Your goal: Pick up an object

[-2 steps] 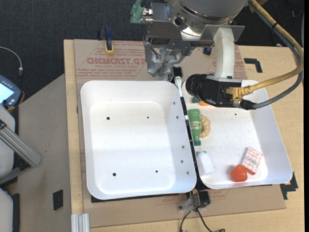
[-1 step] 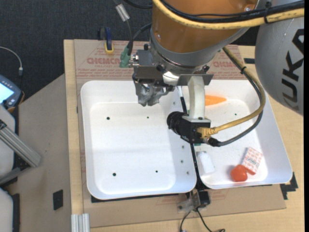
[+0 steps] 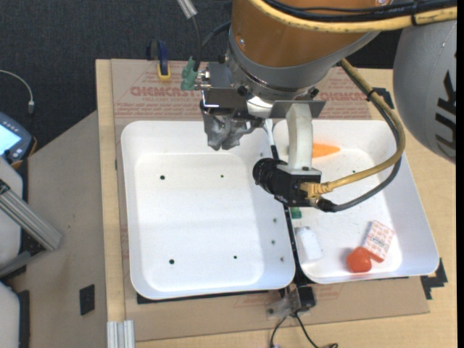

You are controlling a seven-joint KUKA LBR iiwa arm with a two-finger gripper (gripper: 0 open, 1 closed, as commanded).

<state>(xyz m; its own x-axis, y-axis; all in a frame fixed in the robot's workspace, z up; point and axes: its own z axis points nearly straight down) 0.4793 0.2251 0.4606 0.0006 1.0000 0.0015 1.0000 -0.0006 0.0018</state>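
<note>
Gripper (image 3: 223,135) hovers over the left bin (image 3: 196,216); its grip I cannot tell. Centre squarely over the red object (image 3: 359,260) first.

Arm (image 3: 319,27) is running off the top and right edges and is covering the back rim of the right bin (image 3: 407,216). Gripper (image 3: 223,138) is blurring grey. Orange object (image 3: 326,150) is hiding its left end behind the arm. Green scrap (image 3: 296,213) is peeking out, unidentifiable. Packet (image 3: 378,239) print is reading too small. Screened device (image 3: 11,142) is being cropped at left.
</note>
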